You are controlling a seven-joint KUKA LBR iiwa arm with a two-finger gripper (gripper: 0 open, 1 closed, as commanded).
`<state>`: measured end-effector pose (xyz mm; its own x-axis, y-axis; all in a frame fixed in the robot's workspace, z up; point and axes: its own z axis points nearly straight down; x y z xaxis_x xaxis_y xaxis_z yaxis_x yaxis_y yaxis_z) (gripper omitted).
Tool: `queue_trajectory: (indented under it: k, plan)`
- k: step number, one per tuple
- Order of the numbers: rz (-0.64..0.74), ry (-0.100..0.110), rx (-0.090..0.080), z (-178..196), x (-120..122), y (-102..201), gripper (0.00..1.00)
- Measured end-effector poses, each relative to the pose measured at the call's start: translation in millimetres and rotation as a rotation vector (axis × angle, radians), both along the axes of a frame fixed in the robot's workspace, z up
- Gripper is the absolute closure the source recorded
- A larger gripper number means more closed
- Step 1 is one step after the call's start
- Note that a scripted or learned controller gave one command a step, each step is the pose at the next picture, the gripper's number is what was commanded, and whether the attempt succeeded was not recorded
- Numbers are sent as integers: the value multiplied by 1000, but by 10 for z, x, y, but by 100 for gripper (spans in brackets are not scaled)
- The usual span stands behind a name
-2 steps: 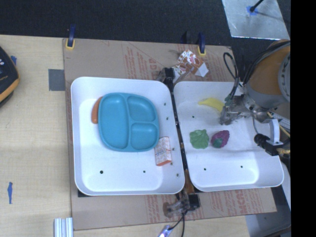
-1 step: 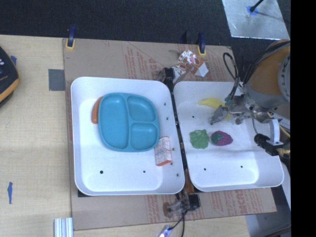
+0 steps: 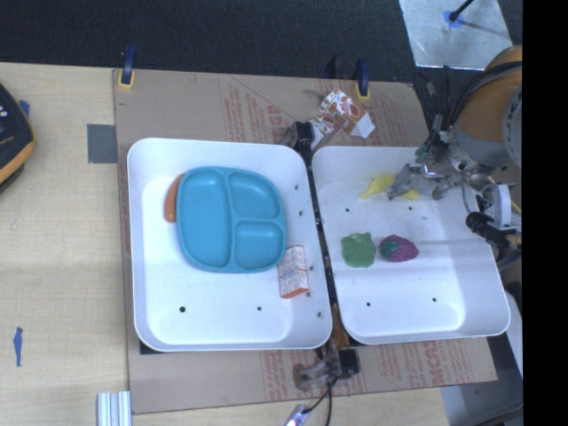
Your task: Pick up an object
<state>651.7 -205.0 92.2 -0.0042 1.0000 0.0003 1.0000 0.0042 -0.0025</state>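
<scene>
I see the arm (image 3: 493, 105) coming in from the right edge, its orange band high over the far right corner of the right bin (image 3: 417, 318), the wrist bent down toward the bin's back wall. The gripper (image 3: 415, 177) sits low over the upper part of that bin. I cannot tell how far it is open, and I see nothing clearly held in it.

Just beside the gripper, on its left and touching or nearly touching it, lies a small yellow object (image 3: 382, 185), flat and pale, partly covered by the metal. Nearer the camera from the gripper, well apart from it, a green lumpy object (image 3: 358, 249) and a purple rounded object (image 3: 398, 248) lie side by side on the bin floor, close together.

Far to the gripper's left, in the left bin (image 3: 222, 327), I see a blue divided plate (image 3: 232, 219) with an orange object (image 3: 170, 201) peeking out at its far edge, and a small printed packet (image 3: 294, 272) by the near right corner of the plate.
</scene>
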Motion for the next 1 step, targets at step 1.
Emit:
queue_trajectory:
  k: [1]
  plan:
    - [0, 2, -1, -5, -607, 193, 0]
